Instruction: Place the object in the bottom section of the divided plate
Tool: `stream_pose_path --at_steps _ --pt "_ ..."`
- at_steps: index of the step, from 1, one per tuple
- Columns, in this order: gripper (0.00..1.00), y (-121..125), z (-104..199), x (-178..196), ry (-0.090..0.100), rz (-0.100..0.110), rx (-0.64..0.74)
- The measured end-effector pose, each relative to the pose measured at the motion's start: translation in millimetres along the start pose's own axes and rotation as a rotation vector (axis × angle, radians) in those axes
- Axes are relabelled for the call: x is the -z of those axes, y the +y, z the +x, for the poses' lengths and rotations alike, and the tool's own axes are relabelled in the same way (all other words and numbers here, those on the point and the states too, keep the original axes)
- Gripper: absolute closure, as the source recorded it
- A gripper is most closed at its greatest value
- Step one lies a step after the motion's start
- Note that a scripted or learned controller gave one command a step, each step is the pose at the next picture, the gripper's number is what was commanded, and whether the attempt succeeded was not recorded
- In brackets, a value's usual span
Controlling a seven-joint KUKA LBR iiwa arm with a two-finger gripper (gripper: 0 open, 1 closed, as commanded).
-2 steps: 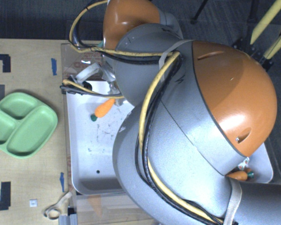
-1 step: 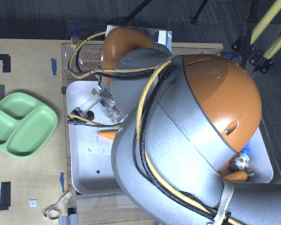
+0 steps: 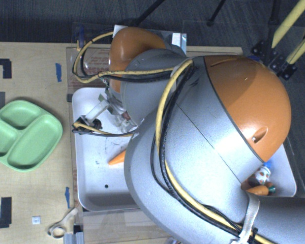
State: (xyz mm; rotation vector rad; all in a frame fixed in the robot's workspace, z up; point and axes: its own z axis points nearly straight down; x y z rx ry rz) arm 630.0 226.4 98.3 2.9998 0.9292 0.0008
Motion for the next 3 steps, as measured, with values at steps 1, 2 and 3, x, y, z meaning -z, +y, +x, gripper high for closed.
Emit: stream_pose_path --at_steps 1,2,3 --pt "1.00 3 1 -11 0.005 0.003 -0.402" --pt "1.00 3 2 0 0.007 0.006 -0.404" --pt "1.00 4 2 10 0.009 0.008 -0.407"
